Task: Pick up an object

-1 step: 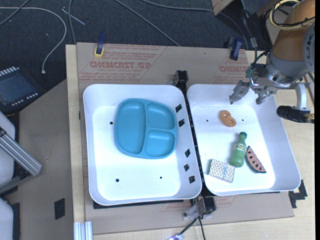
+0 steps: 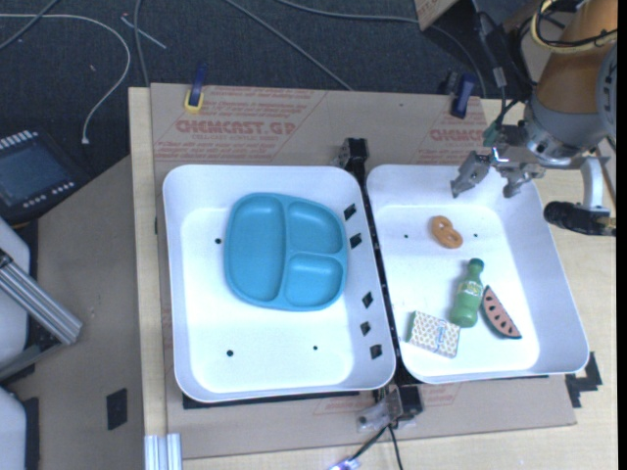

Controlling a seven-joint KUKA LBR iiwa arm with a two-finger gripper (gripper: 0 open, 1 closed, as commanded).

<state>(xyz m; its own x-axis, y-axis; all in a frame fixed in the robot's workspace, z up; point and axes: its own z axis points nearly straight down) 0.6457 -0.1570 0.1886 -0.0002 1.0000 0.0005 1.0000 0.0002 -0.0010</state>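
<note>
Gripper (image 2: 493, 171) wide, empty, above right bin (image 2: 558, 262) at 12 o'clock; pretzel (image 2: 447, 231) nearest, at its 7; centre over it, descend straight, close across narrow side

Smooth matt blue plastic plate (image 2: 286, 252) lies in glossy white plastic bin (image 2: 196, 351) on cardboard sheet (image 2: 294, 116).
</note>
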